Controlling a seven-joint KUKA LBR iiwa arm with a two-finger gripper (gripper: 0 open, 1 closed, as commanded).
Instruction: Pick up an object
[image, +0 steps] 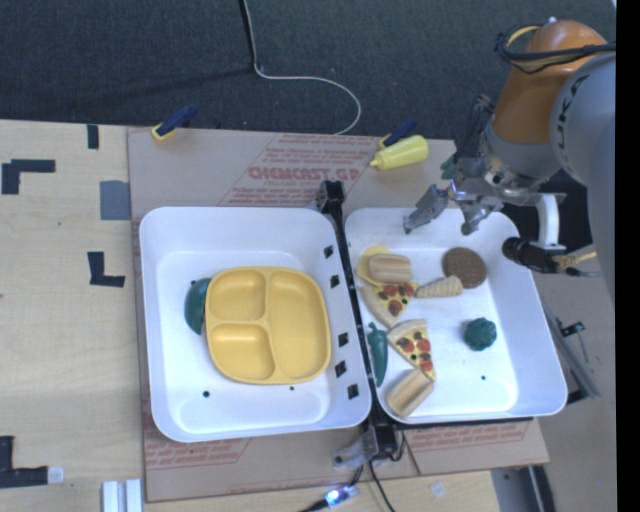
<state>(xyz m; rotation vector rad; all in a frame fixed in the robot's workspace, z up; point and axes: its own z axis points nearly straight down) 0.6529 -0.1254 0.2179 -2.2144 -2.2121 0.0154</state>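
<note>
Overhead, arm reached in from right; hand (447, 212) hung above right bin's (530, 330) back edge, fingers spread open, gripping nothing, brown cookie (464, 265) nearby.

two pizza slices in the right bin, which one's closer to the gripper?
The upper pizza slice, beside the hot dog bun. The lower pizza slice lies farther from the gripper, toward the bin's front.

Robotics lab | 2 white bins (160, 300) clamped on cardboard (280, 175) — toy food (400, 345), taped markers (25, 175)
</note>
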